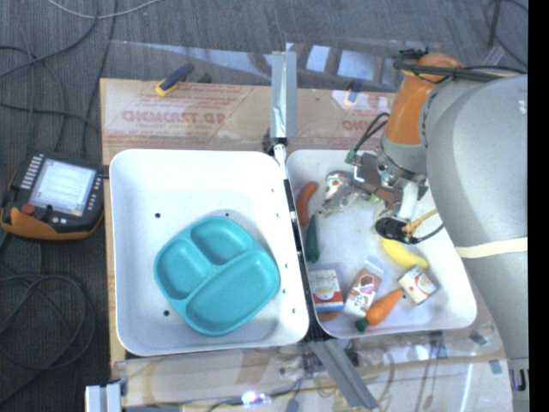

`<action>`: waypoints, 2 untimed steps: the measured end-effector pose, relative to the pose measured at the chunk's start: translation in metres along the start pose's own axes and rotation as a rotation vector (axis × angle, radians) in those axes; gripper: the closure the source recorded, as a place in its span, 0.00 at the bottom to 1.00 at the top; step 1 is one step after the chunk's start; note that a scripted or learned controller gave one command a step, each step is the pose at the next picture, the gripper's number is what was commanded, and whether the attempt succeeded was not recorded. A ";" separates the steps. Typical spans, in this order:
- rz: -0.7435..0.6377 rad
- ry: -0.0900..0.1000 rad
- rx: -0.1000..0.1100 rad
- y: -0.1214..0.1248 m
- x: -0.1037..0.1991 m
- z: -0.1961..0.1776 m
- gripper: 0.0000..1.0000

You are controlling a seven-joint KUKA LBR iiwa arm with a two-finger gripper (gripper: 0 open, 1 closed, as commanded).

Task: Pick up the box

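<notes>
Two bins sit side by side on the worktop (171, 114), and the hand (343, 191) is down in the upper part of the right bin (463, 312), reaching leftward from the wrist toward the bin's dividing wall. Whether its fingers are apart or together I cannot tell; they blur into glare and nothing can be seen caught in them. Just beside it lie a reddish sausage-shaped toy (305, 202) and, below that, a dark green cucumber-like piece (313, 237), both along the bin's left wall. The arm (480, 187) comes in from the right, its orange band (408, 110) above the wrist, the big grey link covering the bin's right side. A banana (403, 252) lies near the wrist. The boxes are well apart from the hand, at the near edge: a small carton (325, 291) by the left wall, a brown juice-style box (364, 292) beside it with a carrot (383, 307) touching, and another little box (417, 284) to the right. By my reckoning the hand is poised over the wrong things. In the left bin (137, 178) rests a teal divided plate (218, 273).
</notes>
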State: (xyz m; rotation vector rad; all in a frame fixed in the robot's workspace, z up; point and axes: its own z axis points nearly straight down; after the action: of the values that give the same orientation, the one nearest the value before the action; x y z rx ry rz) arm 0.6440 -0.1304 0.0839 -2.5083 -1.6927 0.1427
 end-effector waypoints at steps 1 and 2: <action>0.211 0.003 -0.002 -0.005 0.012 0.000 0.00; 0.279 0.037 -0.145 -0.102 -0.023 0.011 0.00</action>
State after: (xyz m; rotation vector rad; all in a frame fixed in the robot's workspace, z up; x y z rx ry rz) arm 0.5399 -0.1135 0.0885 -2.8242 -1.3782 -0.0041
